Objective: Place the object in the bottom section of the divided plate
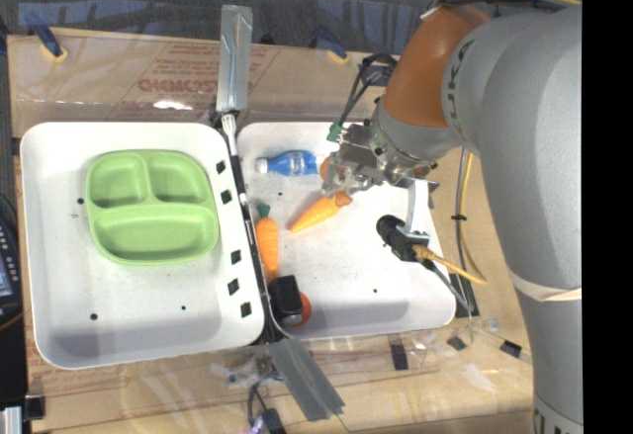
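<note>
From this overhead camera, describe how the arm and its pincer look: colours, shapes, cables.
The arm is a thick, rounded grey tube, with a glossy orange band wrapping the segment above the wrist. Below that sits a cluttered metallic wrist block with thin dark cables looping along its upper side. The pincer is small, grey and metallic, pointing down over the right bin.

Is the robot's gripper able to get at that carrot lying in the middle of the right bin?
Probably yes. The gripper sits right over the thick end of the carrot, which lies in the open on the floor of the right bin, with nothing on top.
</note>
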